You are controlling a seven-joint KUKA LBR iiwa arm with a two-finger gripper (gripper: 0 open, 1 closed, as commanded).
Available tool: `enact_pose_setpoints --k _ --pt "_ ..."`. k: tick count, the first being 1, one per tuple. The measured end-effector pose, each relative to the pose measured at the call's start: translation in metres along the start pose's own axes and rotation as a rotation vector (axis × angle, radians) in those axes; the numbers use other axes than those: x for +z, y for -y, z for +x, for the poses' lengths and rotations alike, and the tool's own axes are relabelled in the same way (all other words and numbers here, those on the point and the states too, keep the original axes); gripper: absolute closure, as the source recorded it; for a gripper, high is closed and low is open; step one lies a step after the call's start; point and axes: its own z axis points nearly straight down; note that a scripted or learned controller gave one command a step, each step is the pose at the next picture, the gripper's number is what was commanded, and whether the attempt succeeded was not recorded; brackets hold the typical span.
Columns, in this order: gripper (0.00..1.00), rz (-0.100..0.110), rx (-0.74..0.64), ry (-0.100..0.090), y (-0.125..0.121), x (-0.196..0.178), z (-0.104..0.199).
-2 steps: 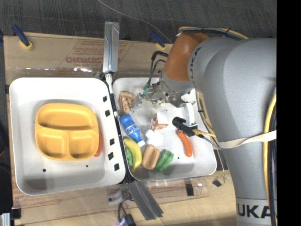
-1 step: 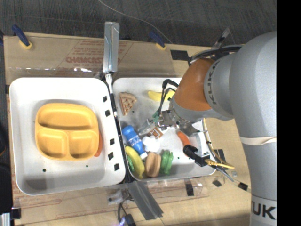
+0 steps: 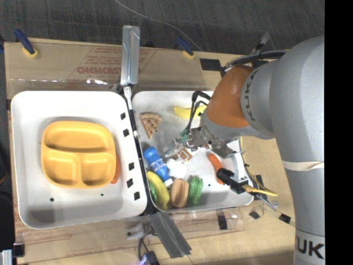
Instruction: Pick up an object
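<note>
My orange-banded grey arm [image 3: 259, 101] hung over the right white bin [image 3: 160, 101]; inside it lay a blue bottle [image 3: 154, 159], yellow banana [image 3: 158, 186], green toy [image 3: 195, 187].

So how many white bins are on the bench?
2. The left bin holds a yellow tray. The right bin holds the small items, with the arm over it.

Dark carpet floor [image 3: 66, 7] surrounds the wooden bench [image 3: 276, 231].
</note>
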Motion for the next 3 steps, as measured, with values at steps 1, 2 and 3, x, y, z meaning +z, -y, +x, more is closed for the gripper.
enact_pose_setpoints --k 1,2,3 --pt "1.0 -0.009 -0.162 0.002 -0.069 -0.094 0.073" --pt "1.0 0.001 0.187 0.0 -0.065 -0.09 0.165" --pt "1.0 0.0 0.097 0.001 -0.001 -0.09 0.117"
